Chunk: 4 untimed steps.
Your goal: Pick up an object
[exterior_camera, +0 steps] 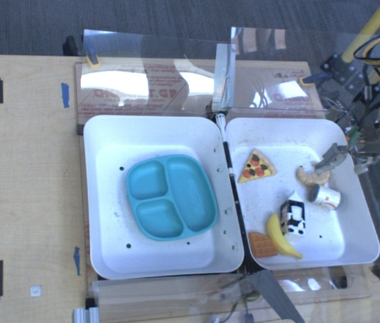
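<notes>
A pale wooden worktop point(21, 200) with black corner marks and blue tape strips carries two shallow white bins side by side, with grey carpet beyond its far edge.

Nearest in the right bin point(358, 244) lies an orange waffle-textured piece point(262, 245) at the front left corner, touching a yellow banana point(282, 237) that runs diagonally beside it. Just behind the banana stands a small black-and-white cow figure point(293, 217). A little farther back and to the right, a small white cup point(326, 197) lies on its side. Beyond it sits a tan, bread-like lump point(309, 175), and to its left, well apart, a pizza slice toy point(256, 166) lies flat.

The left bin point(102, 180) holds a teal divided plate point(171, 196) with three compartments, set roughly in its middle.

The end effector point(321, 167) reaches in from the right, its grey fingers slanting down over the tan lump and seeming to touch it; whether they are spread or closed cannot be told from this angle. The arm's body and cables sit by the bin's far right rim.

Clear plastic panels point(156, 73) rise behind both bins.
</notes>
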Each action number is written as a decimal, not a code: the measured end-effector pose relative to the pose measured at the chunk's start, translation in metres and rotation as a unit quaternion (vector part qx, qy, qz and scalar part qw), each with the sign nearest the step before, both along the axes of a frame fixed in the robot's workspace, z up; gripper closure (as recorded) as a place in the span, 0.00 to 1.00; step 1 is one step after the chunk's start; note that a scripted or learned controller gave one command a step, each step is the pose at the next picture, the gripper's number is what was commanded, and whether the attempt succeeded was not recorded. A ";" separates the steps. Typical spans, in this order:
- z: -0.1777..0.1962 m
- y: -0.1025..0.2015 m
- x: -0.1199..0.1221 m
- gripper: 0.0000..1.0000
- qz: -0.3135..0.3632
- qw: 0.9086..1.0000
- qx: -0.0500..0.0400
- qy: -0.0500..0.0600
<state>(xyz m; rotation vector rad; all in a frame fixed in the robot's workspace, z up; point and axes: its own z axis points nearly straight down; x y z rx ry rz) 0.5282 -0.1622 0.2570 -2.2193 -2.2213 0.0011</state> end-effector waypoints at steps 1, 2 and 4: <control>-0.111 0.000 0.000 0.00 -0.240 0.971 0.000 0.004; -0.157 0.061 -0.048 0.00 -0.322 0.947 0.000 -0.001; -0.160 0.048 -0.039 1.00 -0.618 0.786 0.000 -0.001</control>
